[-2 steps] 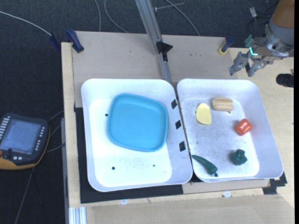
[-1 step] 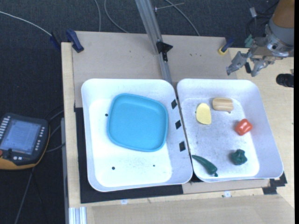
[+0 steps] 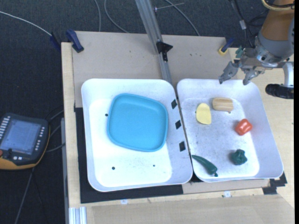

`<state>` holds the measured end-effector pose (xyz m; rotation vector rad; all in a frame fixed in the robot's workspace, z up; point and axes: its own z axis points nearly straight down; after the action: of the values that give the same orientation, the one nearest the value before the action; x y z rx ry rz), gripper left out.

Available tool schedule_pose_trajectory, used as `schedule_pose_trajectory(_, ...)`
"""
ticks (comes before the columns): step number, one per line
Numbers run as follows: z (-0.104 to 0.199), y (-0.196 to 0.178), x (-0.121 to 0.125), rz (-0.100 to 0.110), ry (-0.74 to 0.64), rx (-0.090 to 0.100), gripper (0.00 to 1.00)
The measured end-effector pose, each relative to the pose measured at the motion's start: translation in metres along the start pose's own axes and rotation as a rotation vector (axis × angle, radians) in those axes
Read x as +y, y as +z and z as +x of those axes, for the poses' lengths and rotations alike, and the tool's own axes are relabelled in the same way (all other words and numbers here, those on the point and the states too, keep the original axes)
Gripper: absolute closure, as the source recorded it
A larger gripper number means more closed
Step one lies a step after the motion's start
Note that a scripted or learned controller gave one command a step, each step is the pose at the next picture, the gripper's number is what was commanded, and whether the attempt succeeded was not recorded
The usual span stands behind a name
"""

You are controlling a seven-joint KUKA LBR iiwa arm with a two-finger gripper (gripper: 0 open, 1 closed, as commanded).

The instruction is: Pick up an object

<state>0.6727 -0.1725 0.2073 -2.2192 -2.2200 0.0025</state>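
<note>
The right bin (image 3: 266,139) holds several small items: a tan bread roll (image 3: 222,104), a pale yellow piece (image 3: 203,113), a red pepper (image 3: 243,127), a dark green broccoli-like lump (image 3: 238,157) and a green chilli (image 3: 205,164) at the front left corner. My gripper (image 3: 235,78) hangs over the bin's far rim, above and behind the bread roll. Its two fingers are spread apart with nothing between them.
A blue square plate (image 3: 138,122) lies in the left bin (image 3: 93,139). A slanted metal pole (image 3: 150,17) rises from the bench behind the bins. Blue clamps (image 3: 74,41) sit at the bench's far corners. A teach pendant (image 3: 21,139) lies on the floor at left.
</note>
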Motion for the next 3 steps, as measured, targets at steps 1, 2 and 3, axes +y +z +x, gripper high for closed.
schedule_pose_trajectory(1,0.003,0.043,-0.004,0.0,0.0,0.0,0.0)
schedule_pose_trajectory(2,0.013,0.092,-0.002,0.0,0.0,0.0,0.0)
schedule_pose_trajectory(3,0.012,0.078,0.0,-0.005,0.0,-0.001,1.0)
